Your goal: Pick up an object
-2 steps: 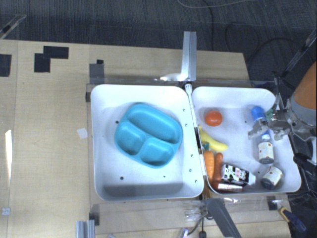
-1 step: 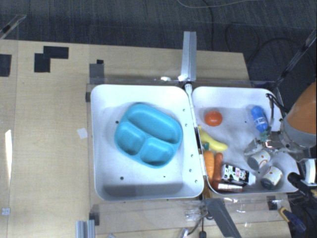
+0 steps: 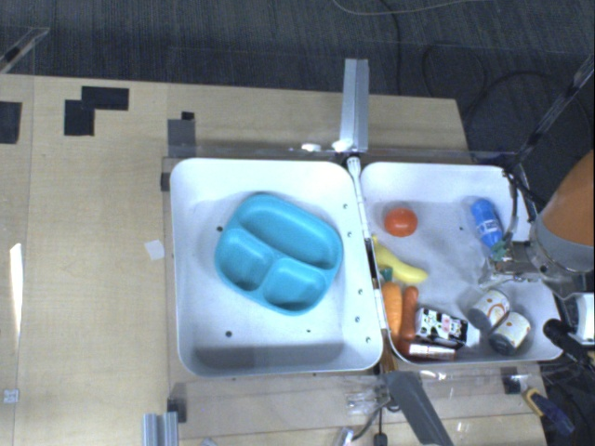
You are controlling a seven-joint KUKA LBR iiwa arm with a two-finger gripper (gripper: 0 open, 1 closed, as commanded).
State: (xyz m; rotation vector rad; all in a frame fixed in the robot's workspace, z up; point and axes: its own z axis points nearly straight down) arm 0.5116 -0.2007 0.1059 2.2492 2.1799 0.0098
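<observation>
The right bin (image 3: 437,189) holds several small objects. A red tomato (image 3: 401,221) lies near its back left, with a yellow banana (image 3: 400,266) and an orange carrot (image 3: 394,309) along the left wall. A blue bottle (image 3: 485,223) lies toward the back right. A black-and-white packet (image 3: 439,327) sits at the front. Two small white cans (image 3: 502,314) rest at the front right. My gripper (image 3: 507,266) hangs low over the bin's right side, between the blue bottle and the white cans. I see nothing clearly held in it.
The left bin (image 3: 195,277) holds a blue divided plate (image 3: 277,252). A metal post (image 3: 355,105) stands behind the wall shared by the bins. The arm (image 3: 567,216) enters from the right over the right bin's edge. Cables lie on the dark floor beyond.
</observation>
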